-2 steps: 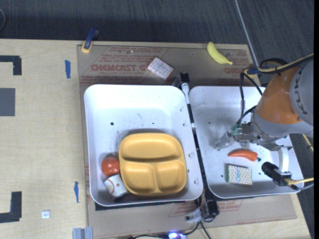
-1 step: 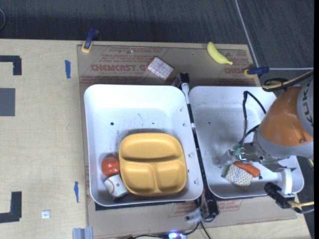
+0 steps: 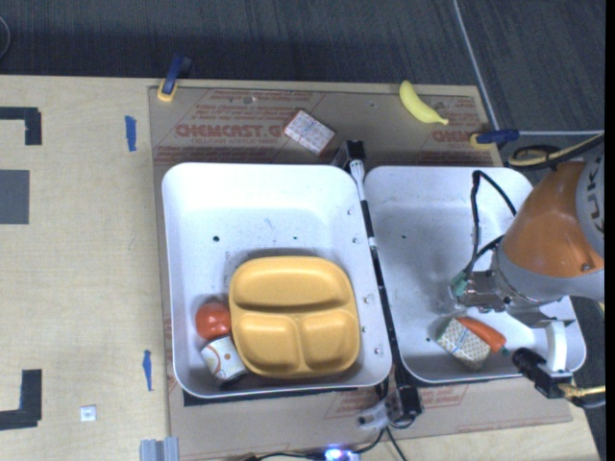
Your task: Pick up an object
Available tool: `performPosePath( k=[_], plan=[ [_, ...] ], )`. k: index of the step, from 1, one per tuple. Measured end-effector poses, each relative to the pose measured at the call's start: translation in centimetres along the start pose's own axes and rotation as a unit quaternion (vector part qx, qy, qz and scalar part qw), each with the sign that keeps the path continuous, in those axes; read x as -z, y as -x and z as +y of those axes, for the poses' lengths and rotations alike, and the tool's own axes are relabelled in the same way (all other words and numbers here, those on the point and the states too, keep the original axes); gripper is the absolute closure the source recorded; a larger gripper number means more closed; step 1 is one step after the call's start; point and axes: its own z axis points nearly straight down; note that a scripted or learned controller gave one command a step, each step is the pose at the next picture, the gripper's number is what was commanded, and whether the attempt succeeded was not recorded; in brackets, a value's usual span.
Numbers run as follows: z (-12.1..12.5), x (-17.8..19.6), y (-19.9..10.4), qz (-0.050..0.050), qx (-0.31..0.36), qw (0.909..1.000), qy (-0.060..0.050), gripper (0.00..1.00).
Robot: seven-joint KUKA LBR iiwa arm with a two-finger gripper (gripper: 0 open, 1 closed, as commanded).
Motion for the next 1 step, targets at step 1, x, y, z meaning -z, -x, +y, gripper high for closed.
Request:
performPosePath(
  k=[1],
  plan=[
    [-0.03,-0.02,0.0,0.0,0.0,1.0,-0.001,0.0]
  ],
)
